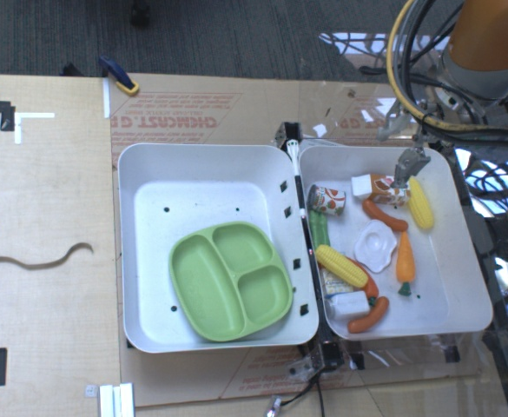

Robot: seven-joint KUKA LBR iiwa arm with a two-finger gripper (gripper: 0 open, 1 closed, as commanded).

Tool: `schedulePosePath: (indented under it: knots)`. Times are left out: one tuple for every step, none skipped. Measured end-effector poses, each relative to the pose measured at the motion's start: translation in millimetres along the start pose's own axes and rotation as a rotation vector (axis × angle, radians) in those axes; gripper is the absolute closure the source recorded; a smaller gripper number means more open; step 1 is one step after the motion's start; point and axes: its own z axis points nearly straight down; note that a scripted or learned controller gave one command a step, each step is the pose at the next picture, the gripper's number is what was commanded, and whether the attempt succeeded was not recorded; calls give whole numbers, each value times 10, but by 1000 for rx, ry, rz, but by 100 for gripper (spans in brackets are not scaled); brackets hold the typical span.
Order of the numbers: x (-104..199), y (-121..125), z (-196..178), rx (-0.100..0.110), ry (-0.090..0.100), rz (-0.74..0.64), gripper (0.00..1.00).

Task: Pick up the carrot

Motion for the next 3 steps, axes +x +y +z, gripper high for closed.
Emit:
schedulePosePath:
  knots:
    - [434,-158,1549,0,1,-37,0]
    - [979,-670,1791,-1,0,-179,0]
    - [964,-657,1718,-1,-1,-183,100]
